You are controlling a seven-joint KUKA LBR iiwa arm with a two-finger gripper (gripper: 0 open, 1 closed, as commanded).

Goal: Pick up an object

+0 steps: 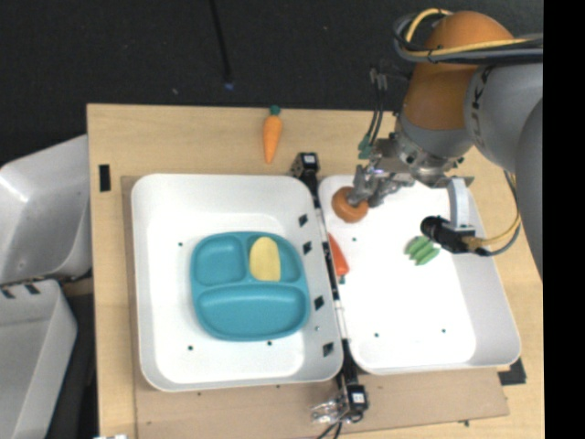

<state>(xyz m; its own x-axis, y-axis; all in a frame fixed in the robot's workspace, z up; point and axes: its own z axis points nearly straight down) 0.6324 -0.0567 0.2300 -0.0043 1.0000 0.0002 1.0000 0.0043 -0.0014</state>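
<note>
Wooden bench [183, 135], two bins. Gripper [366, 188] positioned at brown object [348, 206]; jaw state can't be told. Pick unconfirmed, lift pending.

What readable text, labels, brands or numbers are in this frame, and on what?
None can be read.
The blue divided plate, the yellow item in it, the carrot on the bench, the brown round object and the green object carry no visible print.
The arm shows no legible marking; its gripper likewise.
The black clips on the bin rims are too small to tell.
</note>
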